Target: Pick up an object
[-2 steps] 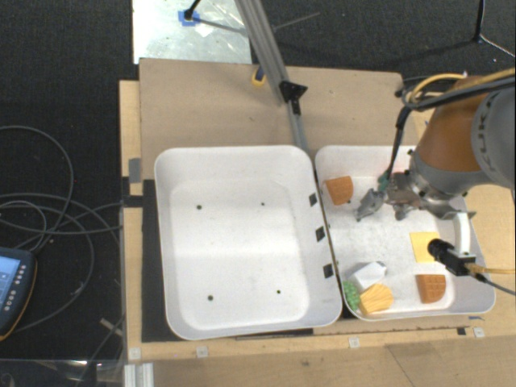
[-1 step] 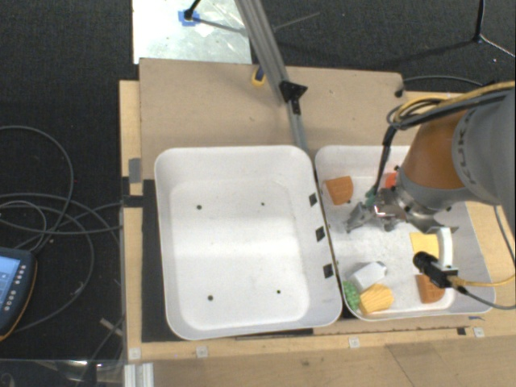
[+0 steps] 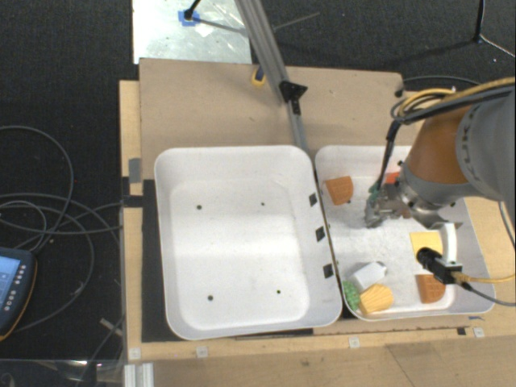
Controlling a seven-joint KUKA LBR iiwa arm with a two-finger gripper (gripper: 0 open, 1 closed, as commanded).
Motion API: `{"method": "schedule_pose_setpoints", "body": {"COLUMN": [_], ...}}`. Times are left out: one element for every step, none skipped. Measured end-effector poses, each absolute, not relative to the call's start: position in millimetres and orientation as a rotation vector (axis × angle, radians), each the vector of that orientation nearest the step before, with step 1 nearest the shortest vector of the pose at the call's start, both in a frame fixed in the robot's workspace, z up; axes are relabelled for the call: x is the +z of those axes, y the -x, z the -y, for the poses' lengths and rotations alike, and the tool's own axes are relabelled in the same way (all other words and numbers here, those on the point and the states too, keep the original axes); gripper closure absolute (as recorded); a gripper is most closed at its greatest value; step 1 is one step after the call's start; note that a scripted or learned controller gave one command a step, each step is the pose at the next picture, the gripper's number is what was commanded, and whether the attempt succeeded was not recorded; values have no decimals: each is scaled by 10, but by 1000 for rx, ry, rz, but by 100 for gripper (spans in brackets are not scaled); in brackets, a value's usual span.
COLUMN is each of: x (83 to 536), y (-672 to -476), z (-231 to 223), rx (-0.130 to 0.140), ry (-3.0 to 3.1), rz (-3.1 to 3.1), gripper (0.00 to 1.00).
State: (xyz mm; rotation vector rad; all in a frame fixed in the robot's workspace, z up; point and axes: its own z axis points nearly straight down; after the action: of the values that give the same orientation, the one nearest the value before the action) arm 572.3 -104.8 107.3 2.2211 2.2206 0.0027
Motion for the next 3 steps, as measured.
{"method": "schedule_pose_setpoints", "body": {"x": [1506,1976,2398], "y": [-5752,-5697,-5713], "z": [1037,1071,1075], "rx": [5,6,6], "ry": [-2214,-2214,-2212], "rz": [-2223,-2222,-2223], "gripper": [100,100,100]}}
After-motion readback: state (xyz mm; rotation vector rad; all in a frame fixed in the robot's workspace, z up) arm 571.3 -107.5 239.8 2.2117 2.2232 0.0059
